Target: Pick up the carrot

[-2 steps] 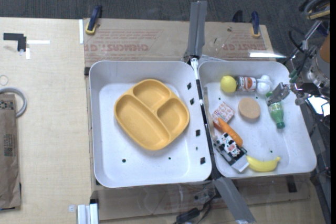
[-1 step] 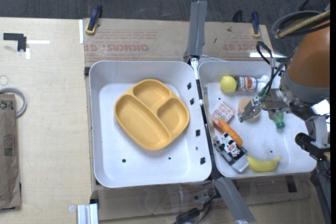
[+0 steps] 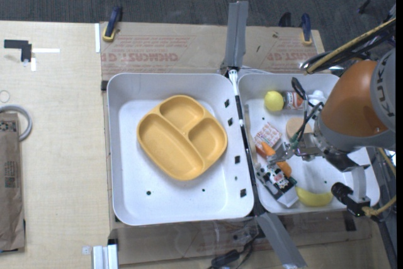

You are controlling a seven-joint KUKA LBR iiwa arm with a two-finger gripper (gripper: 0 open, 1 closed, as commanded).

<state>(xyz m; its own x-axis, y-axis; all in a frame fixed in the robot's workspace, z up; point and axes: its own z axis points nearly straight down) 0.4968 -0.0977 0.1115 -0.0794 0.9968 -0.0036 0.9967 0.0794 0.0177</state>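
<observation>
The gripper [image 3: 286, 154] hangs low in the right bin [image 3: 371, 189], below the arm's orange band [image 3: 352, 101]; whether it is clenched or released cannot be told, for the wrist and cables hide that part. The carrot [image 3: 267, 148], a small orange piece, lies just left of the gripper, touching or nearly touching its tip. A second small orange bit [image 3: 284, 167] sits just below the gripper, and which of the two is the true carrot is hard to judge at this size.

Taking the carrot as the landmark: just above it rests a white packet with red print [image 3: 267, 133], flat and rectangular. Farther above is a smooth round yellow lemon [image 3: 274, 101], with a small jar [image 3: 293, 99] beside it. Below the carrot lies a dark boxy item with a white edge [image 3: 277, 183], and down to the right of that a curved yellow banana [image 3: 313, 197]. A pale round disc [image 3: 295, 128] lies up and right of the carrot, partly under the arm.

The right bin is crowded around the carrot. Left of the carrot, past the dividing rims, the left bin [image 3: 126, 135] holds a matte yellow divided plate [image 3: 182, 137], with bare white floor around it.
</observation>
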